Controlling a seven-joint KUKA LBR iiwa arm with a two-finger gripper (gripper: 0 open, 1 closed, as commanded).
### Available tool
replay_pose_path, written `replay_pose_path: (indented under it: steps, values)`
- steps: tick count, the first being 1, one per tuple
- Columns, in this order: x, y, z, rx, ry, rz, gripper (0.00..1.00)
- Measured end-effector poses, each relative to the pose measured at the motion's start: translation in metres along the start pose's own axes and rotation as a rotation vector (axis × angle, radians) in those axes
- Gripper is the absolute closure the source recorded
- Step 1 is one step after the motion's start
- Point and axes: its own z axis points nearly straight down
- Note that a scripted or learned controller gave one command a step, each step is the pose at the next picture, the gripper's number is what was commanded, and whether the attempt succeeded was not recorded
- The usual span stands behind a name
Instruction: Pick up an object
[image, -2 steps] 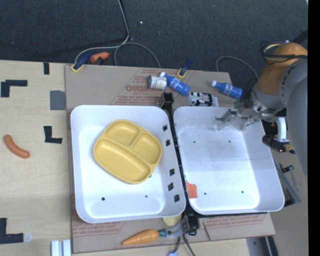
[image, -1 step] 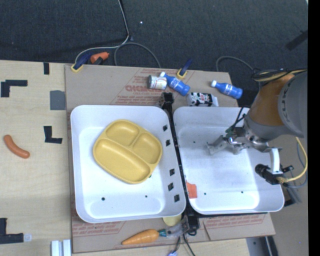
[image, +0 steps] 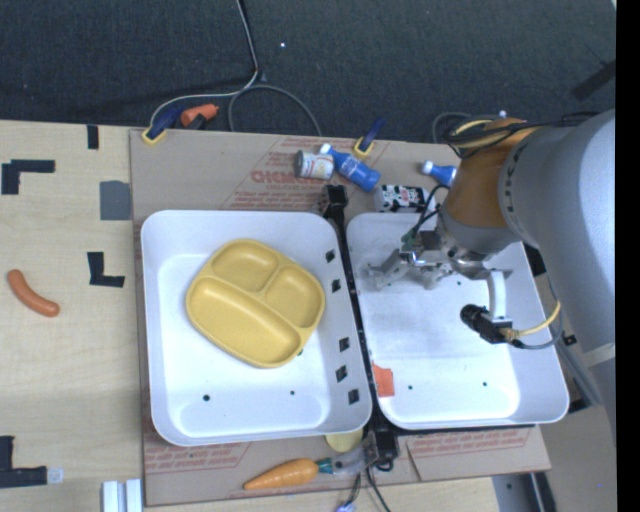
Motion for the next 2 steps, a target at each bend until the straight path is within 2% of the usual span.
replay_pose_path:
  steps: [1,2]
  values:
    - [0.02,0.048,0.002,0.003,0.001,0.003,0.0]
    - [-0.09,0.028,-0.02,0.006,-0.003,0.014,0.0]
